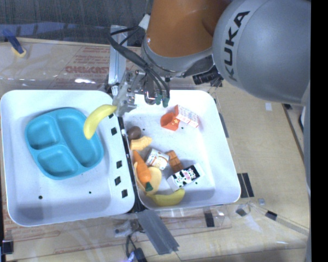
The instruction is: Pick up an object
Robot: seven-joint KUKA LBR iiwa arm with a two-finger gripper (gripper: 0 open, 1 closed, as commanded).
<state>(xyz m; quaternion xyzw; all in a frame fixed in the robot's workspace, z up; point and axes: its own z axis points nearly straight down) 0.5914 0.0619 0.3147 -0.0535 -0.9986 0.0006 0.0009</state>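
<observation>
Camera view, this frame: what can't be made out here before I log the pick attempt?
- Gripper: blurred metal parts beside the curved yellow banana; grip on it cannot be confirmed.
- Rear rim of the right white bin: hidden by the grey arm's orange band.
- Second yellow banana: partly covered by the orange carrot-shaped toy.
- Small black-and-white patterned box: print too small to read.
- Arm: cut off by the top edge.

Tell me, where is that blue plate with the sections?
The blue divided plate lies in the left white bin, toward its upper left. A yellow banana overlaps the plate's upper right edge.
</observation>
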